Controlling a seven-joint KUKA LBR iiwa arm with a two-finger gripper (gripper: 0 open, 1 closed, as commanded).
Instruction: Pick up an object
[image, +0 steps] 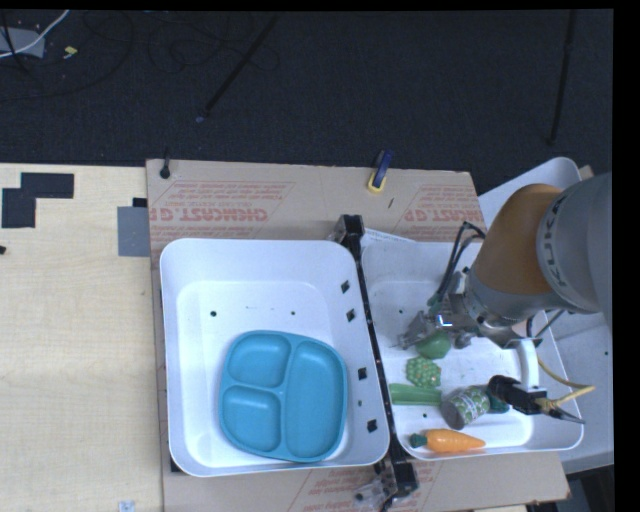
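My gripper (437, 332) hangs low in the right bin (400, 290), with the grey arm and its orange band reaching in from the right. Its fingers (414, 332) stand apart, straddling the top of a round green object (435, 347) that lies on the bin floor. I cannot see whether they touch it. Just below lie a bumpy green piece (423, 372), a long green vegetable (412, 394), a small grey-green can (467, 406) and an orange carrot (452, 441) by the front wall.
The left bin (200, 280) holds a blue divided plate (283, 395) in its front half. A black divider with clips (362, 340) runs between the bins. Cardboard (300, 200) lies under both.
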